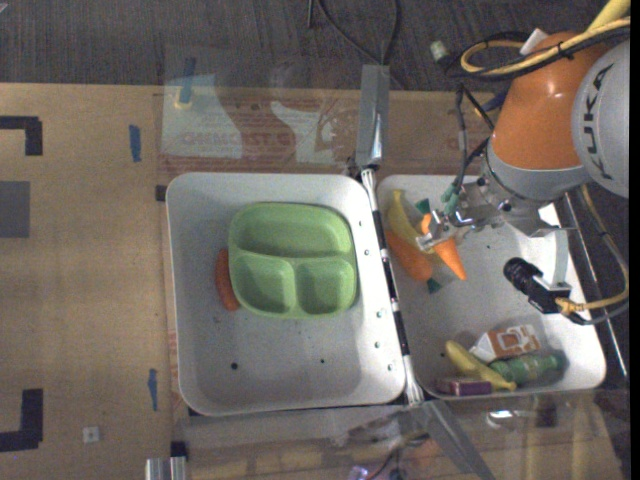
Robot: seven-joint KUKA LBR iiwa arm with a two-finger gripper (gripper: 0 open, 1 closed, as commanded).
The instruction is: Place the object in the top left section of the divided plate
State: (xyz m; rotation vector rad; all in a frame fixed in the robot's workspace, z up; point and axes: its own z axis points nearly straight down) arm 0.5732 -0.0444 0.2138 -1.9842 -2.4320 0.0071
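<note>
End effector (447, 230) poised over carrot (451, 256) for pickup; grip state indiscernible; divided plate (292, 258) lies well left.

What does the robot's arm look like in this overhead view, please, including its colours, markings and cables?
The arm is bulky and rounded: a pale grey shell carrying dark KUKA lettering, with a glossy orange band above the wrist. Yellow cables loop over its top, and thinner dark wires run down to the small metallic gripper. A black cylindrical fitting with a yellow lead sits beside it.
</note>
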